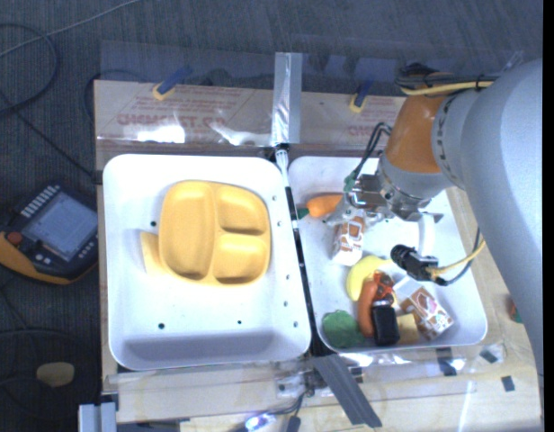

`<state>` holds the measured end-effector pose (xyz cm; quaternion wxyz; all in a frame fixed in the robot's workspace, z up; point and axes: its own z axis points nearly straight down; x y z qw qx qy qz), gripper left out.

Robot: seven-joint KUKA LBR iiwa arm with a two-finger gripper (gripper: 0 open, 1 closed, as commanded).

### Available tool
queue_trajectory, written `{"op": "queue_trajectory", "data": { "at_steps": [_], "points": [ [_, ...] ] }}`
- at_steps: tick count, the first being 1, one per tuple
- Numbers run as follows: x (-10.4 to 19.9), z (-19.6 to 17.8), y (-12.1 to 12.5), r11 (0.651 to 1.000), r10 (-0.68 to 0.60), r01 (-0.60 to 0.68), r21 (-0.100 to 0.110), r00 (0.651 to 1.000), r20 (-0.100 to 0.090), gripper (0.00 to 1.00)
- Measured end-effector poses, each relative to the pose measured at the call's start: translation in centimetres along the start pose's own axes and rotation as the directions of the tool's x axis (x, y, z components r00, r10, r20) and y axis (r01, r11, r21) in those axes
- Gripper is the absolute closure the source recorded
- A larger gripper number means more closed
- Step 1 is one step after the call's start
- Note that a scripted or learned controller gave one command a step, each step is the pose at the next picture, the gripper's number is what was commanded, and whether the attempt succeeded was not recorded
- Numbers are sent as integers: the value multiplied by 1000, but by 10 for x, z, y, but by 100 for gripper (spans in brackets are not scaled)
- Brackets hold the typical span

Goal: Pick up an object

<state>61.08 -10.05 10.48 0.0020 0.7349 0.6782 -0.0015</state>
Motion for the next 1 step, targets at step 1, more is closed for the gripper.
{"op": "queue_trajectory", "data": {
  "at_steps": [1],
  "points": [
    [71,-83,11,998,-62,62,3,998,-4,100]
  ]
}}
